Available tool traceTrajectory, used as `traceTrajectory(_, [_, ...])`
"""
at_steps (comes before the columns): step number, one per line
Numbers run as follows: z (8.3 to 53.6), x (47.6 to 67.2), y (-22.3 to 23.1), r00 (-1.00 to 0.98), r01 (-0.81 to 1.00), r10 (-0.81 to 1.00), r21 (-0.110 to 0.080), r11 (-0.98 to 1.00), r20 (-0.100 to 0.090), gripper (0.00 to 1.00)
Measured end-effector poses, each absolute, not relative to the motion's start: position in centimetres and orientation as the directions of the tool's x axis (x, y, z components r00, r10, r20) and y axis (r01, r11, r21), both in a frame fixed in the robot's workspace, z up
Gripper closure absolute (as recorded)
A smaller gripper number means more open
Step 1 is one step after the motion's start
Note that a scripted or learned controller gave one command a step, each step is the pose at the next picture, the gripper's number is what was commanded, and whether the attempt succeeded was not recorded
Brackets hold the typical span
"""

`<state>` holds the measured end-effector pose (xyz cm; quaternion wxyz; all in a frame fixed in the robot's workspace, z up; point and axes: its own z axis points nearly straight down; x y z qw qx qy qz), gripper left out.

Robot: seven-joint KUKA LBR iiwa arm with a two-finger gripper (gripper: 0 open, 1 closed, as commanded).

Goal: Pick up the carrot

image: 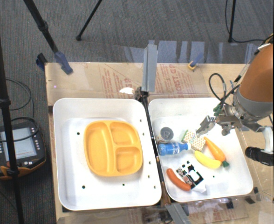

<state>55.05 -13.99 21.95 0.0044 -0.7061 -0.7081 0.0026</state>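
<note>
On the surface, the left bin [62,125] holds a yellow tray [113,147]. In the right bin [174,107] lie a grey cap [167,133], a blue bottle [173,148], a sausage [178,179], a black-and-white toy [191,173], a checkered piece [195,140], a banana [207,160] and the carrot [215,150], which touches the banana's far side. The gripper [207,125] hovers just beside the carrot's upper end, nothing between its parts; whether the jaws are open or closed I cannot tell. This looks like the approach step. Next it likely needs to shift right over the carrot, align across it, and descend clear of the banana.
</note>
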Motion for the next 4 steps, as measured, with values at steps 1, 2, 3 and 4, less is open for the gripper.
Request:
traceTrajectory(1, [18.1,51.7,-21.0,0.095,0.995,0.996,-0.009,-0.095,0.002,0.0])
traceTrajectory(2, [8.4,54.0,-20.5,0.016,1.0,1.0,-0.007,-0.016,0.007,0.0])
traceTrajectory(3, [8.9,53.9,-20.8,0.023,1.0,1.0,-0.014,-0.023,0.009,1.0])
traceTrajectory(4, [17.4,56.0,-17.7,0.069,0.998,0.998,-0.002,-0.069,0.001,1.0])
